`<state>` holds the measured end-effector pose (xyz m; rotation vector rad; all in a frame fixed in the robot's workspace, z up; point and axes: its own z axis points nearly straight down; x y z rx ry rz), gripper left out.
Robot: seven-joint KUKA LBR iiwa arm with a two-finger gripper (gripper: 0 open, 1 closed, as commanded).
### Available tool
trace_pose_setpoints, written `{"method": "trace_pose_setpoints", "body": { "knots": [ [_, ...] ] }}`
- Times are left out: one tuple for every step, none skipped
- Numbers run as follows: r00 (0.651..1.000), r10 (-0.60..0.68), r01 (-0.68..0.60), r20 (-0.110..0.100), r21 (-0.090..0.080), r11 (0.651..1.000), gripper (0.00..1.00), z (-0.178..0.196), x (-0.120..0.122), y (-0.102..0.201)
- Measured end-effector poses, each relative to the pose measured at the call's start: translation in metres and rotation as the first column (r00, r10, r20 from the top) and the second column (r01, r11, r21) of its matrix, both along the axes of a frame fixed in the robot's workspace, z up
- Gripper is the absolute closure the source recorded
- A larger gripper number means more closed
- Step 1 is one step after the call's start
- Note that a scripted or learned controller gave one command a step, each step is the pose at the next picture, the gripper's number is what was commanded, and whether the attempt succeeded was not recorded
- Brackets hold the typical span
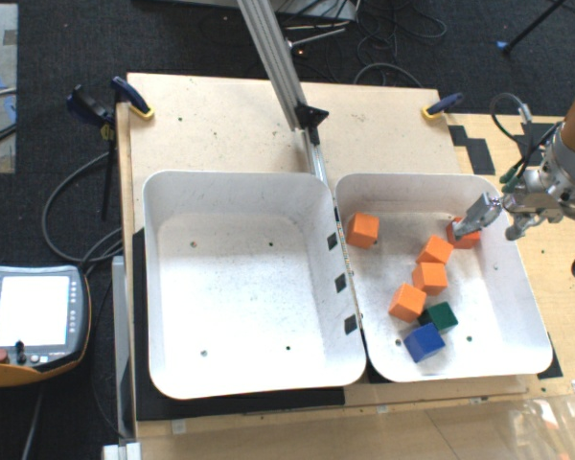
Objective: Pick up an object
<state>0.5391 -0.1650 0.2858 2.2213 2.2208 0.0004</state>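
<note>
Dark carpet with loose cables surrounds a pale wooden bench point(230, 123), clamps at its back corners, a teach pendant point(34, 326) lying off to the view's left. Two shallow white bins sit side by side on the bench. Left bin point(240, 276): nothing but specks on the floor. Right bin point(503, 324): seven blocks.

Block layout in the right bin: one orange cube point(363, 230) alone near the divider; three orange cubes point(428, 276) stacked in a loose diagonal run toward the front; a green block point(442, 316) and a blue block point(424, 341) touching at the front end of that run; a red-orange block point(465, 236) at the back right, near the bin wall.

Gripper point(479, 216) comes in from the view's right over the bin's right rim, tilted down and leftward. Its tip sits right on or just above the red-orange block, overlapping its upper edge. Fingers are too small and foreshortened here: cannot tell whether they're parted or closed, and no block is visibly between them, so no grasp claimed.

Key relation: the red-orange block lies directly under and slightly to the view's left of the tip, clearly the nearest thing. Next nearest is the top cube of the diagonal run, just beside it toward the front-left. Judgement: this is the approach or descent step on the red-orange block; the bin wall close behind could crowd the grasp.
</note>
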Motion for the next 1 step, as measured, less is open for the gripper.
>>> {"method": "trace_pose_setpoints", "body": {
  "knots": [
    [1.000, -0.003, 0.003, -0.004, 0.000, 1.000, 0.00, -0.0195, -0.0415, -0.0098]
  ]
}}
